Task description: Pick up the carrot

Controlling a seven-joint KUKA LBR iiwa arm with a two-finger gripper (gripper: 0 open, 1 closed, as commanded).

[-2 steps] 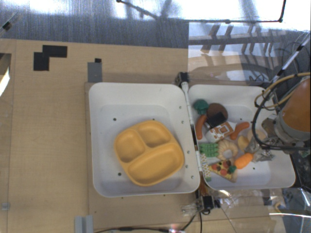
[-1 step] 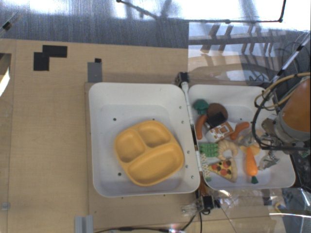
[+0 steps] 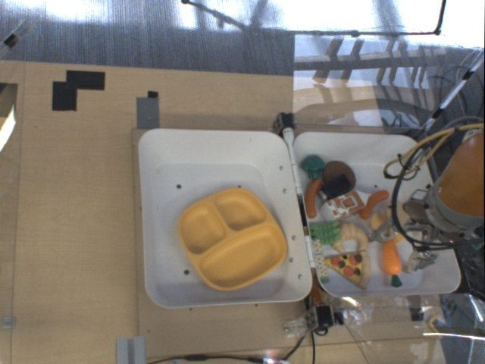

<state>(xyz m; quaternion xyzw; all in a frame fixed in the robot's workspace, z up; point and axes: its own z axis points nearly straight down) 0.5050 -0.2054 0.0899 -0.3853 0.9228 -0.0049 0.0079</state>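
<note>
The carrot (image 3: 391, 259) is a short orange toy with a green stub at its near end. It lies on the floor of the right bin (image 3: 439, 283), towards the front right. My gripper (image 3: 399, 233) hangs low over the bin just behind the carrot and a little to its right, at the end of the grey arm with the orange band (image 3: 464, 179). Cables and metal parts hide how the gripper stands against the carrot.
The right bin also holds a pizza slice (image 3: 347, 265), a green leafy piece (image 3: 326, 231), two sausages (image 3: 312, 197) (image 3: 373, 203), a brown round item (image 3: 337, 177) and a small printed box (image 3: 345, 204). A yellow divided plate (image 3: 231, 238) lies in the left bin (image 3: 163, 203).
</note>
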